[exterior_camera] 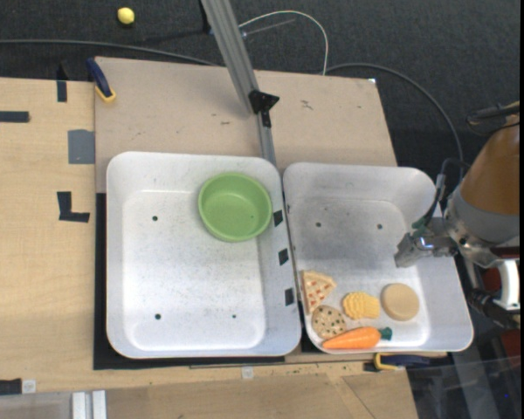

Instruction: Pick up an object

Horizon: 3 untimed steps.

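Left bin [131, 260] holds one thing: a green bowl [235, 206] up at its 1 o'clock corner, upright, open side up. Probably light hard plastic, stiff, smooth and a bit slippery; the body looks too wide for a pinch, so the rim wall is the only real hold, one finger in, one out. Right bin [349, 190] has the small toy foods bunched along its 6 o'clock edge. Pizza slice [317, 287] sits at about 7 o'clock, flat and thin, likely hard to get under. Just below it a round cookie [328, 321], also flat, touching or nearly touching the slice. Carrot [355, 339] lies on its side along the bottom wall, long and narrow; best grip is across its middle, though the wall crowds it. Yellow corn-like piece [361, 305] sits just above the carrot, chunky and ribbed, should grip well across its short width. Tan round piece [401, 302] at about 5 o'clock, thick disc, apart from its neighbours, easiest candidate: pinch across its diameter. All look like light rigid plastic, not fragile, liable to skid on the smooth bin floor if nudged. Pincer [417, 246] hangs over the right bin at 3 o'clock, just above the tan piece, nothing visible in it; cannot tell whether it stands apart or together.
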{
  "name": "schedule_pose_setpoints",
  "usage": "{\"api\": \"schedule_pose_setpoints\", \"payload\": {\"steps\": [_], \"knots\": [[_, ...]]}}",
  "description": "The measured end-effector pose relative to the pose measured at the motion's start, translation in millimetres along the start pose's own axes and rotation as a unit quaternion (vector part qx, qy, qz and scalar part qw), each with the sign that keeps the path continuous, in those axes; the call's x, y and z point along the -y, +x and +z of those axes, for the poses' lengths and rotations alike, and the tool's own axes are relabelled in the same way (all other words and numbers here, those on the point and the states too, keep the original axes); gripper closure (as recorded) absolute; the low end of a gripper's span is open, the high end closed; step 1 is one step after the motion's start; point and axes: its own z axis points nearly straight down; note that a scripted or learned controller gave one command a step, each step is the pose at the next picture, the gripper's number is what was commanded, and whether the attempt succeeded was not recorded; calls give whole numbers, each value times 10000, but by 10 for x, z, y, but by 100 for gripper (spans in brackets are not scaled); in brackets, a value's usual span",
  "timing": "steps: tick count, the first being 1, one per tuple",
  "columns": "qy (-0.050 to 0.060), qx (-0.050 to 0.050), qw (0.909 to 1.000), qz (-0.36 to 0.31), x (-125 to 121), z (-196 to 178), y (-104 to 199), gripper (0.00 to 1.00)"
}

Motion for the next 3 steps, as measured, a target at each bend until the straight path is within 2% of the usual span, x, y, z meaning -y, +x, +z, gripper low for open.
{"api": "schedule_pose_setpoints", "payload": {"steps": [1, 2, 3], "knots": [[-9, 3, 10000, -9, -94, -580, 47, 100], [13, -5, 10000, -3, -101, -715, 51, 100], [20, -14, 10000, -26, -245, -753, 483, 100]]}}
